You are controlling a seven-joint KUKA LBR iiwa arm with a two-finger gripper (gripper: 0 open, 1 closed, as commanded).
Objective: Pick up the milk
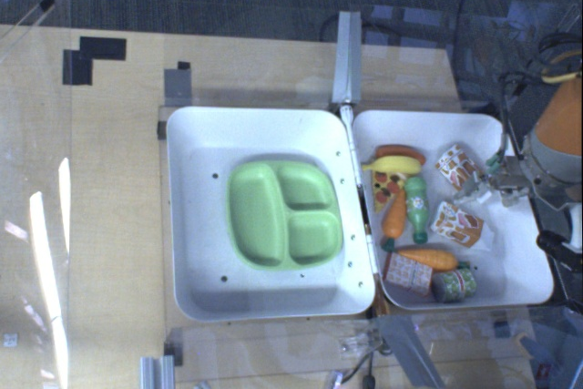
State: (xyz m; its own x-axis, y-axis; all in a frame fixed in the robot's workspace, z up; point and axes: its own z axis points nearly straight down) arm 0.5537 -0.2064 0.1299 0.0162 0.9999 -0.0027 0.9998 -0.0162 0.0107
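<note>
Two small white cartons with orange-brown print lie in the right bin (pixel 537 287); either could be the milk. One carton (pixel 455 165) is towards the back, the other (pixel 458 226) sits just in front of it. My gripper (pixel 487 182) reaches in from the right bin's right side and hangs low between the two cartons, slightly to their right. Nothing can be seen in its grasp. The grey arm with its orange band (pixel 557 127) rises behind it at the frame's right.
The right bin also holds a hot dog (pixel 399 152), a yellow food piece (pixel 390 176), a green bottle (pixel 416 207), two carrots (pixel 394 214) (pixel 428 258), a pink box (pixel 408 274) and a can (pixel 454 285). A green divided plate (pixel 284 212) lies in the left bin (pixel 196 196).
</note>
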